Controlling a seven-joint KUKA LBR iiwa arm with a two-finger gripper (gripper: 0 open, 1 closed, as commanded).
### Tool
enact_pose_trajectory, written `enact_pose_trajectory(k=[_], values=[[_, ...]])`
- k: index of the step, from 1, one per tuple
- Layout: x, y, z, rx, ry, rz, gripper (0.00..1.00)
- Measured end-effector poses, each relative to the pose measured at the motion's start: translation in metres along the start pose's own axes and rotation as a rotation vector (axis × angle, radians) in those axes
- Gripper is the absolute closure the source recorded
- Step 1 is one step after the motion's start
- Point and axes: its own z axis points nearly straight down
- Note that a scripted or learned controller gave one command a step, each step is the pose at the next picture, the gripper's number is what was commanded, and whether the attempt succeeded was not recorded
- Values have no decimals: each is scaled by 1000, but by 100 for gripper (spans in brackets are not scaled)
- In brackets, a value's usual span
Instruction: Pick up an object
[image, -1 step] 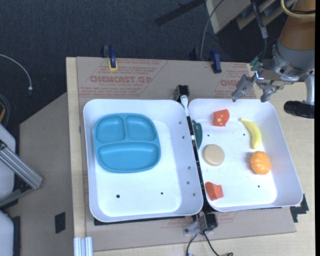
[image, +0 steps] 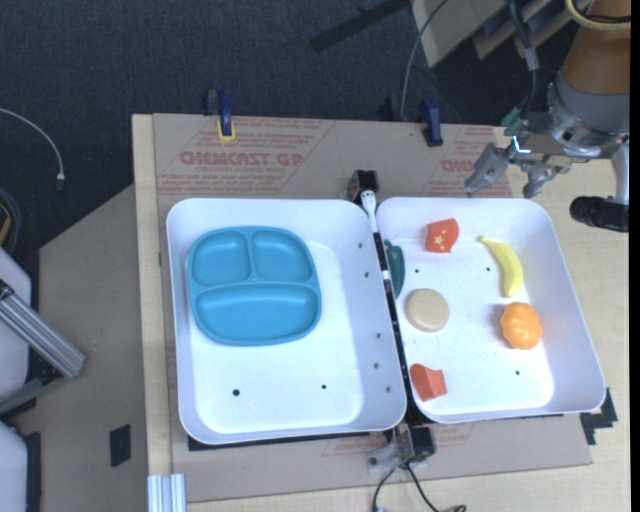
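From my seat I see the gripper (image: 512, 176) in the upper right of the frame, hanging above the bench just past the far rim of the right bin (image: 570, 300), with its two fingers (image: 487, 170) spread apart and nothing between them. The arm's orange band (image: 600, 50) sits in the top right corner above the grey wrist. In the right bin lie the things I could go for: a red piece (image: 442, 236) near the upper left of that bin, a yellow banana (image: 505, 266) to its right, an orange fruit (image: 521, 326) below the banana, a round beige disc (image: 428, 310) near the bin's middle left, another red piece (image: 428, 381) toward the lower left, and a dark green object (image: 395, 268) against the left wall, its shape hard to tell. All of them rest apart from one another. The left bin (image: 200, 400) holds a blue divided plate (image: 256, 285) in its upper left part. Both bins sit side by side, touching, on a brown board (image: 300, 150).
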Motion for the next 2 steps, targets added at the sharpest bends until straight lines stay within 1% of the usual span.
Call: enact_pose_trajectory(k=[2], values=[[14, 1, 90, 5, 1, -1, 0]])
